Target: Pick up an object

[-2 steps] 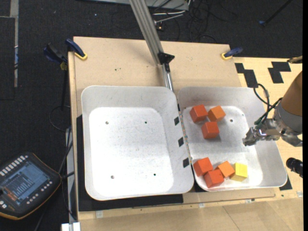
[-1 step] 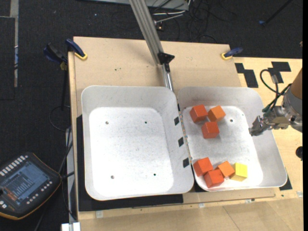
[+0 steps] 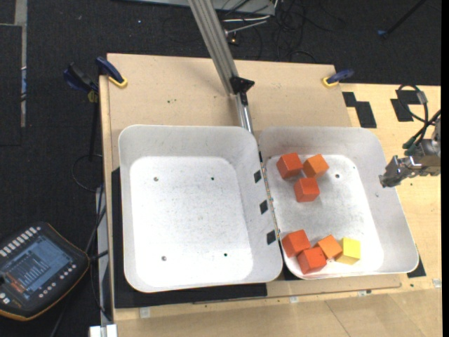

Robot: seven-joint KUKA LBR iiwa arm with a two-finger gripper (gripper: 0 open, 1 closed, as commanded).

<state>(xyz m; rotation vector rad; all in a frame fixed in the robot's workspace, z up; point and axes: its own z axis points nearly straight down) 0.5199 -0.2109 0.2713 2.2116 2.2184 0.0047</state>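
Lower left of frame: a teach pendant (image 3: 31,269) with a lit screen lies on the dark floor beside the desk (image 3: 175,83). Blue-and-yellow clamps grip the desk's upper edge, one at the upper left corner (image 3: 111,72) and one at the upper right (image 3: 337,78). The left bin (image 3: 137,146), left of centre, shows bare white speckled floor. A slanted metal pole (image 3: 214,34) runs from top centre down to the seam between the two bins. The right bin (image 3: 368,153), right of centre, holds seven blocks in two clusters. Upper cluster: an orange-red block (image 3: 289,165) touching a lighter orange block (image 3: 316,165), with a red block (image 3: 306,189) just below them. Lower cluster, near the bin's bottom edge: two red-orange blocks (image 3: 296,242) (image 3: 311,259) touching, then an orange block (image 3: 330,246), then a yellow block (image 3: 351,249) at the right end. The hand (image 3: 390,176) sits at the right edge of frame, over the right bin's outer rim, well apart from both clusters; nothing lies between its fingers, and whether they are spread or closed cannot be made out.
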